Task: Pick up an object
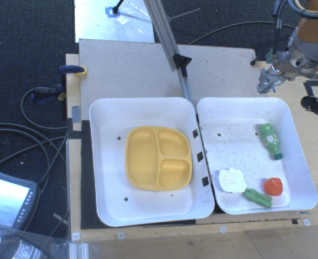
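Note:
The right bin (239, 109) holds a green bottle (270, 140) near its right wall, a white lump (232, 180), a small green piece (257, 197) and a red object (273, 186) near the front. My gripper (266, 83) hangs above the bench just behind the right bin's back rim, up and left of the green bottle. Nothing shows between its fingers.
A yellow divided tray (159, 158) lies in the left bin (107, 161). A slanted metal pole (167, 31) crosses the back of the bench and ends at the gap between the bins. Cables and a handheld pendant (7, 198) lie off the bench at left.

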Robot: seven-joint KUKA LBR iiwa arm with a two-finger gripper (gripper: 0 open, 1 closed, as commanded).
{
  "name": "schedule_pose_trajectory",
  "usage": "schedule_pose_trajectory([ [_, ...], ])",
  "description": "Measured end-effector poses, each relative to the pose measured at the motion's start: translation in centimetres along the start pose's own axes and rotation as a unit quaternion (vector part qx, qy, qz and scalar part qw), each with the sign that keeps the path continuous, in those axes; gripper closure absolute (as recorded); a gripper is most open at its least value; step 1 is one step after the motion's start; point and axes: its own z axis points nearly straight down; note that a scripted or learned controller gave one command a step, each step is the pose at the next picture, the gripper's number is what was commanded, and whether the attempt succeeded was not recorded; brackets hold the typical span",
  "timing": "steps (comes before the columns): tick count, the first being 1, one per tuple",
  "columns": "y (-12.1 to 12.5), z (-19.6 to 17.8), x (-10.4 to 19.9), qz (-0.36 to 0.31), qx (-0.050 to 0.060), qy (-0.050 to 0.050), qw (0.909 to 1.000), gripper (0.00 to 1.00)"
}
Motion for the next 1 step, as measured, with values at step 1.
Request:
schedule_pose_trajectory([
  [1, -0.93, 1.05, 5.64, -0.001, 0.003, 0.001, 1.0, 1.0],
])
